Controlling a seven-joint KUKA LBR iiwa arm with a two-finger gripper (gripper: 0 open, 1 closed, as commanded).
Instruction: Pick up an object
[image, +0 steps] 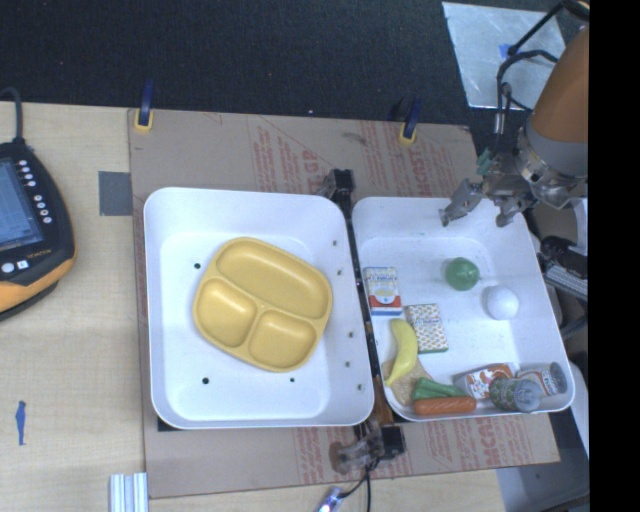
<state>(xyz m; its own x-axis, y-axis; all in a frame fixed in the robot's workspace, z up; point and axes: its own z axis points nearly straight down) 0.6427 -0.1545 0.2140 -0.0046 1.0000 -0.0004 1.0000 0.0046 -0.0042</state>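
Lowest in the frame, a carrot (444, 406) and a can (520, 394) are seen along the right bin's (540, 300) lower rim. Further up the bin, a green ball (461, 273) and white ball (500, 301) are noted. At upper right, the pincer (485, 206) is seen spread open, gripping nothing, over the bin's top edge.

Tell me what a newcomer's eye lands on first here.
The yellow divided plate dominates, lying alone in the left bin. Next comes the clutter in the right bin: a green ball, a white ball and a banana. The gripper hangs open over that bin's far edge.
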